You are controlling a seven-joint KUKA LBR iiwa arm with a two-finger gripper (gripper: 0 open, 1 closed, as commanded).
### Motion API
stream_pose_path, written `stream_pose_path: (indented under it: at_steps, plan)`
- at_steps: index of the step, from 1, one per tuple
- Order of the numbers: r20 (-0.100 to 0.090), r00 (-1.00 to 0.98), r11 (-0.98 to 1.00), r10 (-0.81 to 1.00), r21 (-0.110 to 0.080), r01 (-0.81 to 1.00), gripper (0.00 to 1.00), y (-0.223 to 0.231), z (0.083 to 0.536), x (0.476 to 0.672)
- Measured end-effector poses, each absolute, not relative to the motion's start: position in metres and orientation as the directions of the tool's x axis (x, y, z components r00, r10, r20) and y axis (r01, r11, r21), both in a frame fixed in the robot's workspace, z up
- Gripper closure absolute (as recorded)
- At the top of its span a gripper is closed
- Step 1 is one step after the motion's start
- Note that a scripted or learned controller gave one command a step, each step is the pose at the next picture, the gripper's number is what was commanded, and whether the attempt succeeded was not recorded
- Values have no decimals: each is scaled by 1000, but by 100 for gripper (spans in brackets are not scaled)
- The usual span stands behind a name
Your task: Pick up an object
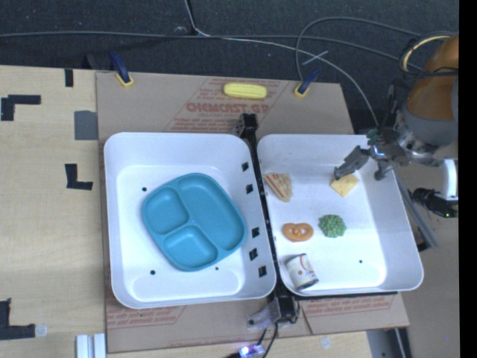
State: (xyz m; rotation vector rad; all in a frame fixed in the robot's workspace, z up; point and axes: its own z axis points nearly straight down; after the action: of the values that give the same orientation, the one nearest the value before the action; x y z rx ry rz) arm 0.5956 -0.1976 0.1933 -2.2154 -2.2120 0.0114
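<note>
Two white bins (pixel 119 200) are seen side by side on a cardboard sheet (pixel 209 107) over a pale wooden bench (pixel 45 222), a yellow banana (pixel 244 90) lying behind them and black cables (pixel 223 36) trailing across dark carpet. A blue divided plate (pixel 194 220) is held in the left bin. In the right bin, the gripper (pixel 363 164) is poised with fingers spread just above a yellow cheese wedge (pixel 344 186), nothing clasped, while a sandwich slice (pixel 279 186), pretzel (pixel 298 232), broccoli (pixel 332 225) and small can (pixel 301 271) are scattered nearby.

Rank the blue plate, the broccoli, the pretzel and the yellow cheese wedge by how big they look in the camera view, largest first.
1. Blue plate, by far the largest.
2. Broccoli and pretzel: they look about the same size, so I would not rank one over the other.
3. Yellow cheese wedge: slightly smaller, though the end effector partly overlaps it, so this is unsure.
</note>
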Motion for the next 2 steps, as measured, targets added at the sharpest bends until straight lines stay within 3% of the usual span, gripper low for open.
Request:
stream_pose_path:
  at_steps: [1, 2]
  plan:
    - [0, -1, 1, 1000, -1, 1000, 0, -198, 199, 599]
    - [0, -2, 2, 1000, -6, 1000, 0, -192, 136, 596]
